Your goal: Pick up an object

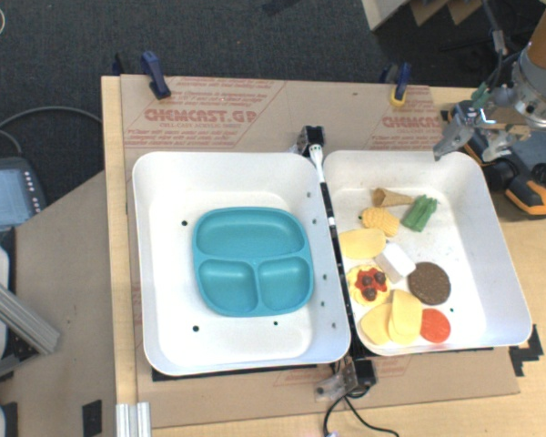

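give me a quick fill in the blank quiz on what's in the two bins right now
1. The teal tray lies in the ____ bin.
2. The tray has ____ compartments.
3. The green piece lies in the ____ bin.
4. The dark brown round piece lies just above a ____ round piece.

Missing words: left; three; right; red

Glossy white plastic bins (164, 335), smooth matt teal plastic tray (252, 259), brown cardboard sheet (255, 112) beneath

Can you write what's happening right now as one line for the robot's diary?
gripper: above right bin's far corner | holding: nothing seen | toy food: untouched | teal tray: left bin
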Robot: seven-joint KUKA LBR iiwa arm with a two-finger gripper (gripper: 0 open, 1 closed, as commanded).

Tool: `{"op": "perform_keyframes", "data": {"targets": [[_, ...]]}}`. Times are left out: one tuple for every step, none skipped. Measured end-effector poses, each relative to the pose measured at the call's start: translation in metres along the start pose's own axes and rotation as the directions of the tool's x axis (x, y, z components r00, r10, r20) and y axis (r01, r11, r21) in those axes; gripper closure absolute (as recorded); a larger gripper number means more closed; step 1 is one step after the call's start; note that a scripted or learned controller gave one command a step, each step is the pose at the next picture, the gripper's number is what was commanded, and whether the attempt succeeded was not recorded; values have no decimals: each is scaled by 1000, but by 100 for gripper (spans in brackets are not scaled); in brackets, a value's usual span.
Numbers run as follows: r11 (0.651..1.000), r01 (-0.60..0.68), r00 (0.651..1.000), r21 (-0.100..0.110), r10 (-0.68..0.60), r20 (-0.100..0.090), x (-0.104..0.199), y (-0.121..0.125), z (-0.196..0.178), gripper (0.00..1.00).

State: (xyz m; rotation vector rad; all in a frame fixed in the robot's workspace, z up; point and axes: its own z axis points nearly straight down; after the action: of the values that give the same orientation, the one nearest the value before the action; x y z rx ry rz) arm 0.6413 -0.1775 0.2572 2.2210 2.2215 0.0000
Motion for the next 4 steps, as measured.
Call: {"op": "perform_keyframes", "data": {"targets": [[1000,-2,1000,15,2,-5,15,-71,123,0],[1000,0,1000,10,0,-5,61,-143,128,0],[1000,1,1000,-1,-1,0,132,-163,71,0],[1000,-1,1000,-3,1,1,131,-161,62,100]]}}
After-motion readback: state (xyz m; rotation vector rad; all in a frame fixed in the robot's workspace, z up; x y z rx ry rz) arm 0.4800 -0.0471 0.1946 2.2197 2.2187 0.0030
